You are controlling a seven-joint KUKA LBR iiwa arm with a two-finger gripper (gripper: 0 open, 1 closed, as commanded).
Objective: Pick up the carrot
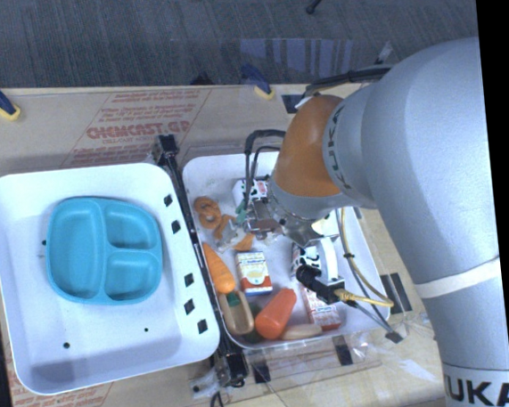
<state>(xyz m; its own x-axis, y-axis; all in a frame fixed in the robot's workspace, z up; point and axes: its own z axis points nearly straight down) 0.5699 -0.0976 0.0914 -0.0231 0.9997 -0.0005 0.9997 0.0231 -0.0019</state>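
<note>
The grey arm reaches in over the right bin (356, 233), its orange-banded wrist bent down above the clutter, the gripper (254, 218) low at the bin's upper middle. The carrot (219, 268) lies along the bin's left wall, just below and left of the gripper (apparently not yet grasped). Whether the fingers are spread or closed cannot be told. The approach step looks underway; next comes a shift toward the carrot.

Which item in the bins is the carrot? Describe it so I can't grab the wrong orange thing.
Look in the right bin, along its left wall. The carrot lies there, below the pretzel and left of the small carton. It is long, thin and tapered, unlike the stubby orange-red cylinder lower down.
</note>
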